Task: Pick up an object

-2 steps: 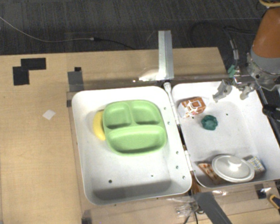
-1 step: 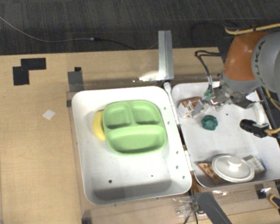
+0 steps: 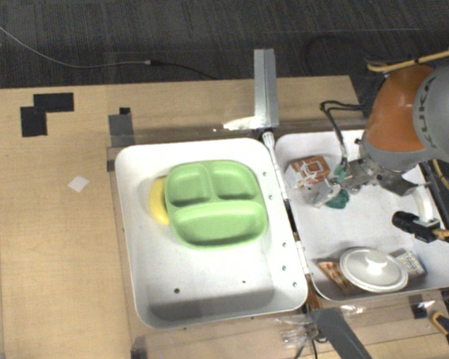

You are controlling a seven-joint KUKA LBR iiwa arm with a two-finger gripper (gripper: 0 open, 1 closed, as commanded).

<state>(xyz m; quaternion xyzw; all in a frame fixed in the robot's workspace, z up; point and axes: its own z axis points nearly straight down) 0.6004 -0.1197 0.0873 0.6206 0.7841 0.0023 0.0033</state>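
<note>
1. Two shallow white bins on the bench: the left bin (image 3: 144, 245) at frame centre, the right bin (image 3: 446, 268) toward the right of the frame
2. One green divided tray (image 3: 213, 202), in the upper half of the left bin
3. One yellow object (image 3: 157, 202), showing at the tray's left edge
4. One white round lid-like dish (image 3: 373, 270), lower part of the right bin
5. One printed packet (image 3: 309, 172), upper left of the right bin
6. One small teal item (image 3: 338, 200), just below the packet
7. One arm with one gripper (image 3: 349, 175), upper right of the frame
</note>
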